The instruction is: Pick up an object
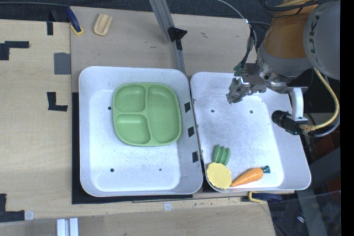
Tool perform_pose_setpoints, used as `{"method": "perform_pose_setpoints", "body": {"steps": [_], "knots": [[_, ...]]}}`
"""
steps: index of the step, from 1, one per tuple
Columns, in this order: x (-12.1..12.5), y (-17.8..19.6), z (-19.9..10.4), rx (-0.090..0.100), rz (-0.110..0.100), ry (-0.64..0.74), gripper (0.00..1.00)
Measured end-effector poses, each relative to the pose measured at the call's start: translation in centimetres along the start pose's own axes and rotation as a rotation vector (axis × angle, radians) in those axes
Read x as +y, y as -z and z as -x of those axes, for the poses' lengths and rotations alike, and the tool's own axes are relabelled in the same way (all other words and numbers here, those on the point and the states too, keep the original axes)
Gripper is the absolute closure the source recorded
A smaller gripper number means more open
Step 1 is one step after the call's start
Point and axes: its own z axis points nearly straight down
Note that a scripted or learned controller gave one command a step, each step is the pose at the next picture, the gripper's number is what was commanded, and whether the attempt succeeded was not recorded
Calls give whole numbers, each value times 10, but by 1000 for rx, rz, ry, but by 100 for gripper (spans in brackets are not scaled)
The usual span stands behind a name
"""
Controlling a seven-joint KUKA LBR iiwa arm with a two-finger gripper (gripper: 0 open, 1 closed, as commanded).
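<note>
Carrot (246,176), the orange toy with a green tip, lies at the near edge of the right bin (287,135), just beside a yellow disc (219,175) on its left and close to a small green ribbed piece (221,154) a little farther in. These three are the candidates for a pick, and the carrot looks the easiest, since its right end stands free of the others.

The gripper (237,91) hangs over the far part of the same bin, well apart from all three things, with bare white floor beneath it. Whether its fingers are parted or closed I cannot tell from this angle; nothing is seen between them.

To do the step well, I judge the arm should travel toward the near edge, line the fingers across the carrot's narrow body rather than along it, and descend clear of the bin wall and the disc. The left bin (91,119) holds a green divided plate (147,114).
</note>
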Motion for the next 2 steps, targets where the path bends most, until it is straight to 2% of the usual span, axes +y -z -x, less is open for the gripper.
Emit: {"method": "perform_pose_setpoints", "body": {"steps": [1,2], "knots": [[3,5,-55,0,0,1,100],[-3,-11,-106,-1,-2,0,100]]}}
